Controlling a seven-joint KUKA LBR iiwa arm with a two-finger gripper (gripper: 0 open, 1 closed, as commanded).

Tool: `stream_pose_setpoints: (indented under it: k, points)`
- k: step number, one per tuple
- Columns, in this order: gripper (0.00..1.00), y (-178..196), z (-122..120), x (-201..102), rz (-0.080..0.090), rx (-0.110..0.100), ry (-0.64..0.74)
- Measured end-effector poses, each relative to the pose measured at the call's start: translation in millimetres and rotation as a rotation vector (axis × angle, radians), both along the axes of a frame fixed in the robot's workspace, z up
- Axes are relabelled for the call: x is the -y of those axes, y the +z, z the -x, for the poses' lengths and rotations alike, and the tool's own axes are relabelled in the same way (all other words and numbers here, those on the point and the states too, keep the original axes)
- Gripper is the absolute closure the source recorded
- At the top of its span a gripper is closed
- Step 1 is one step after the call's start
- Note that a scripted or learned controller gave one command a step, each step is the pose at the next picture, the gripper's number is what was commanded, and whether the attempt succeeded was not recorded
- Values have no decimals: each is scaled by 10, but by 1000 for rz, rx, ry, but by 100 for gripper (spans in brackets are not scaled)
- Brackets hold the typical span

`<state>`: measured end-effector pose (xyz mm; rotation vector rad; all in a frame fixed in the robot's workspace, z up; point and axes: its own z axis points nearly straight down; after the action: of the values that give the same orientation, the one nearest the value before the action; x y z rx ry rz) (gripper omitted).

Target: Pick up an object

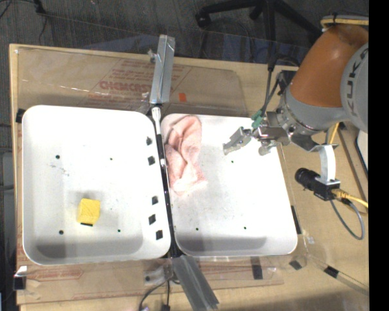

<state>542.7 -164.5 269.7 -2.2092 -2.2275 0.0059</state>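
- One pincer point(246, 139) hangs over the upper right part of the right bin point(259, 232), at the end of the grey arm point(324, 70) that comes in from the right edge of the frame; whether it is open or closed I cannot tell at this size, and nothing shows between its tips.
- Just left of it, in the same bin and against the upper left wall, lies a crumpled pink cloth point(183, 153), the nearest thing to pick.
- My judgement: the cloth is light, soft and limp, so it will sag and drape once lifted; it will not slip much, but a shallow pinch could catch only a loose fold.
- The best hold looks to be the bunched ridge near its middle, taken from above, where the folds stand highest.
- Farther off, in the lower left of the left bin point(52, 128), sits a small yellow block point(89, 211), well apart from the arm; it looks stiff and would suit a grip across its flat sides.
- Both bins rest on the table point(350, 251), split by a metal divider point(161, 76).
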Motion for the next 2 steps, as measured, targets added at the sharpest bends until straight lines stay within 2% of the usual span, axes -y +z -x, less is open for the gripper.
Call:
stream_pose_setpoints:
  k: [1,2]
  points:
    - [0,-453,-164,-655,-2,0,253]
    - [0,-786,-515,-748,0,3,334]
